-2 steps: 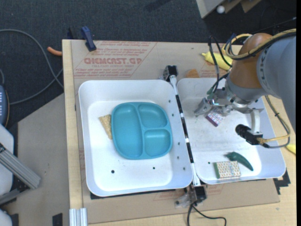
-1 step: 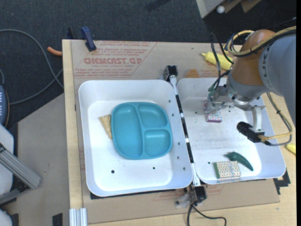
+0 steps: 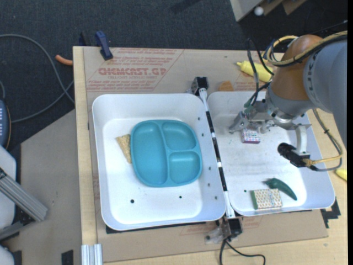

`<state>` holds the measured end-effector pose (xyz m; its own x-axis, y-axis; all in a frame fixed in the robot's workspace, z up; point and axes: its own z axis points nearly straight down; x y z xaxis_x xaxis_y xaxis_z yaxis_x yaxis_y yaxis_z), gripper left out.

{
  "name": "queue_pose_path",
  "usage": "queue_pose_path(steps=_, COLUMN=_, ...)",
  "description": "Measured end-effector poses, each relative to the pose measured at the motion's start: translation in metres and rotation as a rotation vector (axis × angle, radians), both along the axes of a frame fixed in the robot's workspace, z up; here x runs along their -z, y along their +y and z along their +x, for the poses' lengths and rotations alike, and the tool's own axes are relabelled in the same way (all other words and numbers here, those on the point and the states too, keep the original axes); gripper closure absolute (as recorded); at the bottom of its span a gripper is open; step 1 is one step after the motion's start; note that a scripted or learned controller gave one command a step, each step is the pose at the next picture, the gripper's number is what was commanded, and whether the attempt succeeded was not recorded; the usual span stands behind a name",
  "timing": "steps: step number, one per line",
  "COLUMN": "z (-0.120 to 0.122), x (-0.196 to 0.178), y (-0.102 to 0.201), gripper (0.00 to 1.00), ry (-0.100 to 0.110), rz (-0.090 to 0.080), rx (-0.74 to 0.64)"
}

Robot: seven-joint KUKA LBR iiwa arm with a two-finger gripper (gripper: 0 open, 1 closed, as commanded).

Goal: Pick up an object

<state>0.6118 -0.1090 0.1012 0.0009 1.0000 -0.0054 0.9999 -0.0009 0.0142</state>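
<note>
My gripper (image 3: 251, 125) hangs low over the far part of the right bin (image 3: 238, 170), reached in from the right on the grey arm with its orange band. Directly beneath it, toward the front, sits a small pink-and-white box (image 3: 251, 137), touching or nearly touching the gripper's tip. Nearer the front of the same bin lie a dark green curved object (image 3: 282, 187) and a tan speckled block (image 3: 266, 199). The left bin (image 3: 110, 115) holds a teal divided plate (image 3: 165, 152) with a tan cracker-like piece (image 3: 123, 143) poking out from under its left edge.
A black connector with a yellow cable (image 3: 292, 154) hangs off the arm over the right bin. Beyond the bins, a yellow banana-like object (image 3: 252, 69) lies on the cardboard sheet, and a blue clip (image 3: 103, 44) sits at its far left corner.
</note>
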Motion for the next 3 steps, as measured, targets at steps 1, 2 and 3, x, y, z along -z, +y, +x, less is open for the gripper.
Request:
queue_pose_path(steps=1, z=0.001, x=-0.010, y=0.000, gripper=1.00, ry=-0.002, rz=0.000, rx=0.000)
queue_pose_path(steps=2, z=0.000, x=-0.010, y=0.000, gripper=0.00, ry=-0.002, rz=0.000, rx=0.000)
queue_pose_path(steps=3, z=0.054, x=0.011, y=0.012, gripper=0.00, ry=0.005, rz=0.002, rx=-0.002)
